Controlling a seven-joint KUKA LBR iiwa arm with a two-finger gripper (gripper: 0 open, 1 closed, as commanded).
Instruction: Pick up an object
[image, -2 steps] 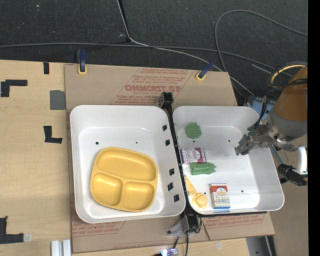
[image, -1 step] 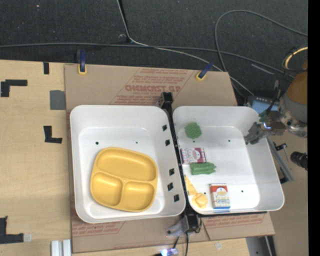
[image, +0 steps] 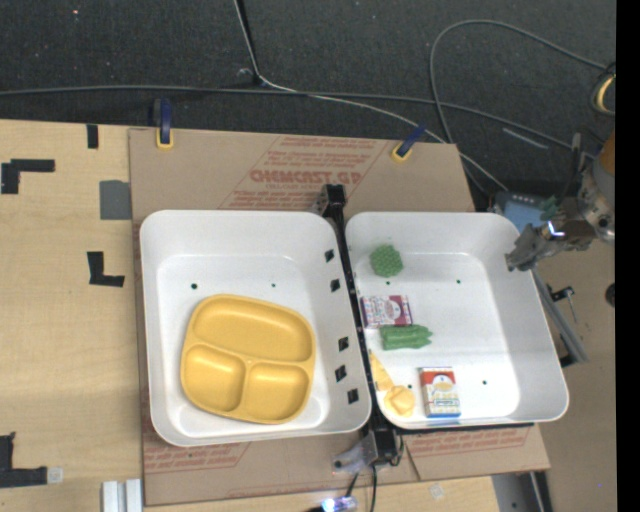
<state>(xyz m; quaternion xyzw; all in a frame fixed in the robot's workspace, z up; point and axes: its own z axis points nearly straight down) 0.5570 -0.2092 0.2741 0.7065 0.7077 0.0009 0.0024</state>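
Looking down, I see the grey two-finger gripper (image: 522, 252) hanging over the right white bin's (image: 500, 330) far right edge; whether it is open I cannot tell. A green knobbly lump (image: 386, 261), small pink packet (image: 386, 310), green block (image: 405, 338), red-and-white carton (image: 439, 391) lie along that bin's left side; a yellow sectioned plastic tray (image: 249, 357) fills the left white bin (image: 165, 300)

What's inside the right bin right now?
The right bin holds a round green lump, a small pink-and-white packet, a green block, a yellow piece and a red-and-white carton. Anything beneath them is hidden.
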